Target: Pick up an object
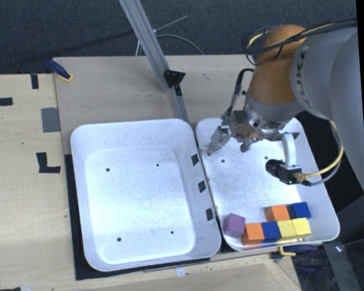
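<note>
The claw (230, 141) hangs over the far end of the right bin (315, 182), fingers spread, nothing between them. The blocks (279, 223) sit clustered at that bin's near edge, well apart from the claw, purple one (235, 224) leftmost. No writing is legible.

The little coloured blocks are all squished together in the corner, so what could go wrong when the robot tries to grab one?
1. The small orange, blue and yellow cube blocks touch each other, so the hand might knock neighbours or find no gap.
2. They sit against the right white bin's near rim, so the hand might bump it.
3. The purple cube block stands a little apart, probably easier.
</note>
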